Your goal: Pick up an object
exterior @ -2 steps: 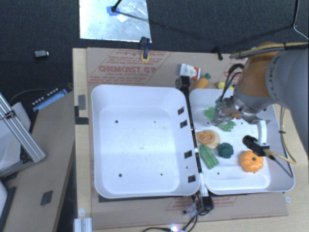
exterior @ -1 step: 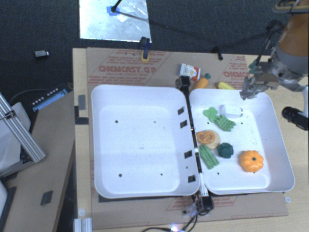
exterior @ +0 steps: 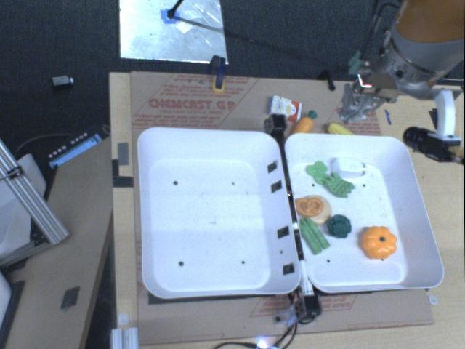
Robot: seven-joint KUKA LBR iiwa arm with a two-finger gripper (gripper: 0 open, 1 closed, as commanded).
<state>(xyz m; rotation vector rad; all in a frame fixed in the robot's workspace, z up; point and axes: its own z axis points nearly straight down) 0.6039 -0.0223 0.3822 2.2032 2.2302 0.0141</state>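
Objects for picking lie in the right bin (exterior: 418,217), all loose on its white floor. Nearest the camera sits an orange pumpkin (exterior: 378,241), towards the bin's right side. Left of it is a dark green broccoli piece (exterior: 338,226), and just left of that a long green pod (exterior: 314,235) lies slantwise beside the divide between the bins. A little farther in, a round tan slice (exterior: 313,207) rests touching the pod's far end. Beyond that lie a ridged green leafy piece (exterior: 330,179) and, just beside it on the right, a small white object (exterior: 348,168). The left bin (exterior: 156,166) stands alongside. Past the far rim of the right bin, on the cardboard, lie a carrot (exterior: 304,125) and a yellow piece (exterior: 338,129). The gripper (exterior: 357,110) hangs above the cardboard there, beyond the bin, apart from every object; its fingers cannot be made out.
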